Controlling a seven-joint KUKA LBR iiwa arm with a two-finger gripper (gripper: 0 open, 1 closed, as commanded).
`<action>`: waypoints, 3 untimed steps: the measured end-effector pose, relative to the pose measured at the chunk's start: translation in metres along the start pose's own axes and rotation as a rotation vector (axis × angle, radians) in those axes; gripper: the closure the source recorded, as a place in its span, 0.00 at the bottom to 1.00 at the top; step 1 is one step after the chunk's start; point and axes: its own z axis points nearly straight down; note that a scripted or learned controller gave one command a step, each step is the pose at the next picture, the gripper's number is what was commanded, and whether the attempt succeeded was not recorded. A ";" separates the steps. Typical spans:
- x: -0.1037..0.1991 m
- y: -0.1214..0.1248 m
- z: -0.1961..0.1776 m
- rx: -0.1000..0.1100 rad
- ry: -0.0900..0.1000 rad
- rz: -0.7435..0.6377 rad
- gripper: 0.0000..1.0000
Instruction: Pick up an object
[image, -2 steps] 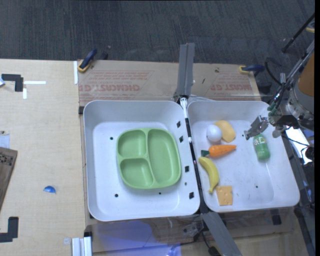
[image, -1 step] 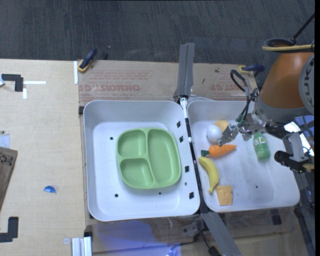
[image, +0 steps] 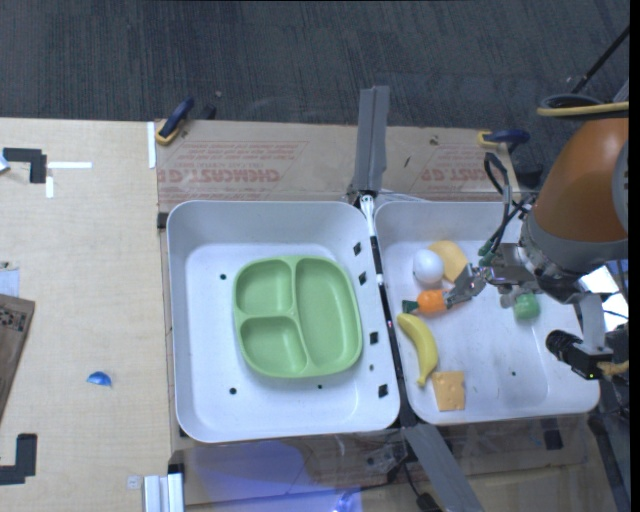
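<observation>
The right bin (image: 520, 385) holds a white egg (image: 428, 265), a yellow piece (image: 453, 259) just behind it, a small orange fruit (image: 431, 302), a banana (image: 422, 345), a yellow-orange cheese block (image: 449, 390) and a green round item (image: 526, 306). My gripper (image: 463, 291) reaches in from the right, low over the bin floor. Its tip sits just right of the orange fruit and below the yellow piece. Nothing is visibly lifted.
A green three-part plate (image: 298, 316) lies in the left bin (image: 190, 330). The divider wall (image: 378, 300) between the bins runs just left of the fruit. The grey and orange arm (image: 590, 200) hangs over the right bin's far right side.
</observation>
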 end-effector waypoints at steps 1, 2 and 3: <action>0.008 0.063 0.101 -0.004 -0.001 -0.053 0.00; -0.004 -0.002 0.101 -0.002 0.000 -0.113 0.00; 0.003 -0.048 0.102 -0.002 0.000 -0.227 0.00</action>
